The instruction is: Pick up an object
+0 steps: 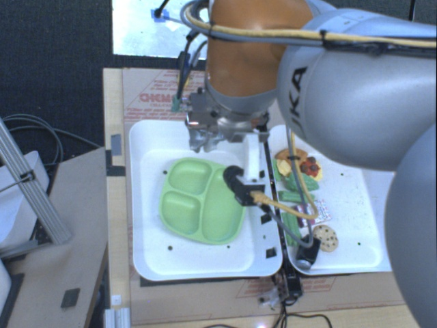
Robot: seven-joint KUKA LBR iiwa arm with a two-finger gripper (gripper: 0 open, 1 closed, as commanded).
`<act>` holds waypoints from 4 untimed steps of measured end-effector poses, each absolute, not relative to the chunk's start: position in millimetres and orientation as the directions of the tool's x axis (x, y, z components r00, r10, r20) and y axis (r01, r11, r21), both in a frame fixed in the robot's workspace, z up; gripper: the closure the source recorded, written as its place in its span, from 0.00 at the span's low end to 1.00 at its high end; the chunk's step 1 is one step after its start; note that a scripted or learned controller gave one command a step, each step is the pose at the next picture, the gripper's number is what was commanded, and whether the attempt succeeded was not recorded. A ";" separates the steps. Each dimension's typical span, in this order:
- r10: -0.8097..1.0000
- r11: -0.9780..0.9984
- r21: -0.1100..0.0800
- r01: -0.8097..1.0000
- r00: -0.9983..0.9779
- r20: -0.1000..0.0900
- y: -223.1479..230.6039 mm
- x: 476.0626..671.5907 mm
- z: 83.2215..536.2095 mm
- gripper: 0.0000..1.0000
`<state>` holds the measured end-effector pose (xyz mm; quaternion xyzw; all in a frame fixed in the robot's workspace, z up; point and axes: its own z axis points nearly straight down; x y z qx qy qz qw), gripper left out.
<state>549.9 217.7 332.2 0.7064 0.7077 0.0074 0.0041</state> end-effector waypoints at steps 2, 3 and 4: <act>1.000 0.006 0.002 1.000 -0.006 0.001 151.1 588.9 190.3 1.00; 1.000 0.001 -0.005 1.000 -0.001 0.000 144.2 516.1 199.0 1.00; 1.000 0.008 -0.005 1.000 -0.008 0.001 206.3 510.4 123.4 1.00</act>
